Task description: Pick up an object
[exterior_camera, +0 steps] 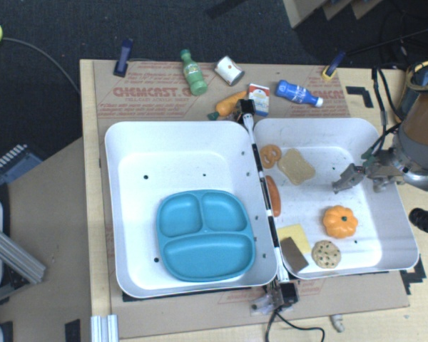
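Note:
The right bin (385,255) holds several toy foods. A small donut (271,155) and a slice of bread (297,167) lie at its far left. A hot dog (273,195) rests along the left wall. An orange pumpkin (340,221) sits near the middle, and a cookie (326,254), a yellow cheese slice (291,234) and a brown piece (294,254) lie at the front. My gripper (347,179) hangs low over the bin floor, right of the bread and above the pumpkin in the view, with nothing seen in it.
A blue divided plate (205,234) lies in the left bin (128,155). Behind the bins lie a green bottle (194,73), a white can (229,70), a carrot (228,106), a small carton (258,98) and a blue bottle (297,93). The arm (414,144) enters over the right rim.

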